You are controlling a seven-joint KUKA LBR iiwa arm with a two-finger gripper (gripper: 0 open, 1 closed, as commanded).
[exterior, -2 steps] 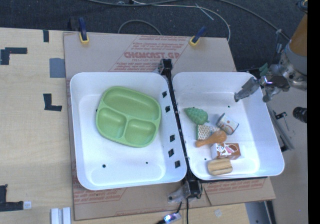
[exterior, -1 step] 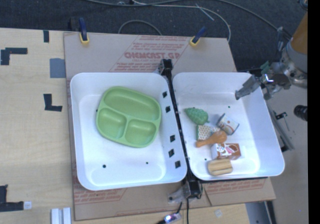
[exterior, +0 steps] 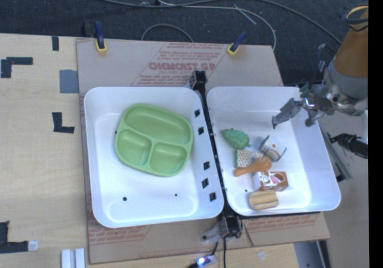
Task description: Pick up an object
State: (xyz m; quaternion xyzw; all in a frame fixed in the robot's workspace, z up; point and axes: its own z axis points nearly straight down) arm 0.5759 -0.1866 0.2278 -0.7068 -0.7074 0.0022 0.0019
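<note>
Right bin [exterior: 317, 171], near end: tan bread roll [exterior: 263, 200], red-and-white packet [exterior: 274, 180] just behind it, then orange spoon-like piece [exterior: 254, 167], small can [exterior: 272, 149], green leafy toy [exterior: 236, 137]. Left bin [exterior: 96, 159]: green divided plate [exterior: 154, 139]. Gripper [exterior: 295, 113] hangs over the right bin's far right part, apart from the items, nothing between the jaws; jaws spread apart. Bench [exterior: 36, 141] bare wood.

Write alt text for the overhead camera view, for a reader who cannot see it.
A grey and orange robot arm reaches in from the right, its gripper over the right bin. Small objects cluster in that bin: a green leafy toy, an orange spoon, a small can and a bread roll. The left bin holds a green divided plate.
</note>
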